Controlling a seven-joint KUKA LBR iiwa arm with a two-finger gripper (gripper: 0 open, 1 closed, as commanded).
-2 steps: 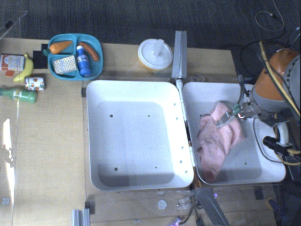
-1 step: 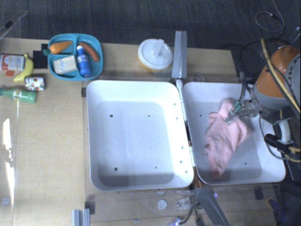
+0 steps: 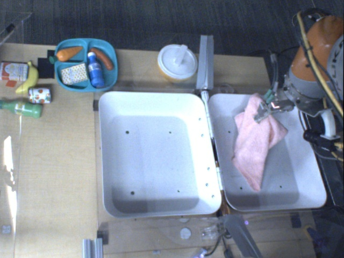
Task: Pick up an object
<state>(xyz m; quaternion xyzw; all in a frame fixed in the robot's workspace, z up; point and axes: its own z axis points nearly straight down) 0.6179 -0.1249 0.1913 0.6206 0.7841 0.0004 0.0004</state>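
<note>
Light wooden bench [image 3: 54,187] under even overhead light; dark grey carpeted floor [image 3: 161,9] beyond its far edge, glare at left.

No lettering can be read anywhere on the bench. The small carton [image 3: 13,71] at the far left carries a red and white printed face, but the print is too small and blurred to make out a single word. The little can [image 3: 40,95] beside the banana [image 3: 28,78] shows red and green blotches, perhaps a pictured label, with no legible text. The green bottle [image 3: 20,108] below it has a pale band that stays unreadable. The blue bottle [image 3: 95,69] lying in the blue divided tray [image 3: 110,51] bears a light patch, likewise illegible. The white lidded cup [image 3: 177,62] shows no markings.
</note>
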